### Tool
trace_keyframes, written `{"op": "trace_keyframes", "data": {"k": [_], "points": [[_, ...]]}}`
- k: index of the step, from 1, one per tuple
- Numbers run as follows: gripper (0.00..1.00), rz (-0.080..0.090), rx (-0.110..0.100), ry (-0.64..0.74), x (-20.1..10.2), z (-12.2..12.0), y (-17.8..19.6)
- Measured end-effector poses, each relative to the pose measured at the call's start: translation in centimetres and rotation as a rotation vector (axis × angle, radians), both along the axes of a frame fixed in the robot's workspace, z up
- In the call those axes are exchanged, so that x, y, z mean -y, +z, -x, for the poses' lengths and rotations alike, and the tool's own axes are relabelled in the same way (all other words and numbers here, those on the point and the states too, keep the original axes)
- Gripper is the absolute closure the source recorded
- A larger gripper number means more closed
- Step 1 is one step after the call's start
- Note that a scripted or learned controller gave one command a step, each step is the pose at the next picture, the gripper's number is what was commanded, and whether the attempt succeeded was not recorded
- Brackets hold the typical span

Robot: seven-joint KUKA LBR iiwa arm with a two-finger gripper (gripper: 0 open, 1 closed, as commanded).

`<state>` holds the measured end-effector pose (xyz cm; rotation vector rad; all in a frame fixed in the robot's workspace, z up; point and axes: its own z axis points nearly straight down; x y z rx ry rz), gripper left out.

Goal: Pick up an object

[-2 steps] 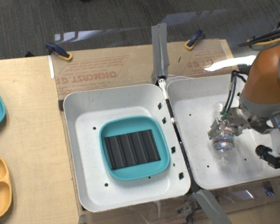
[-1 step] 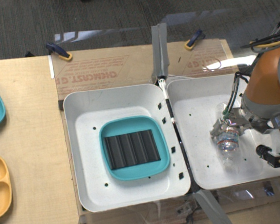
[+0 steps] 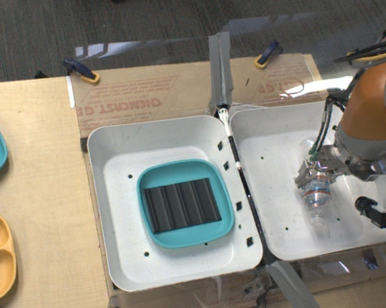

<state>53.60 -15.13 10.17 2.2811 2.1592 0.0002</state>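
Carefully now, my gripper [image 3: 315, 173] sits over the clear plastic bottle [image 3: 316, 197] in the right white bin [image 3: 281, 243], grip seemingly unconfirmed, so I should centre first.

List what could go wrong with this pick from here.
1. The clear plastic bottle in the right bin is round and slick, so it may roll or squirt away from the gripper above it.
2. Being see-through, the bottle is hard to locate, so the grasp may land off-centre.
3. If knocked, it could slide toward the bin's near wall.
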Motion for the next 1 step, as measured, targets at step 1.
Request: {"op": "trace_keyframes", "data": {"k": [1], "points": [[1.0,-0.001,-0.004,-0.043,-3.43,4.2,6.26]]}}
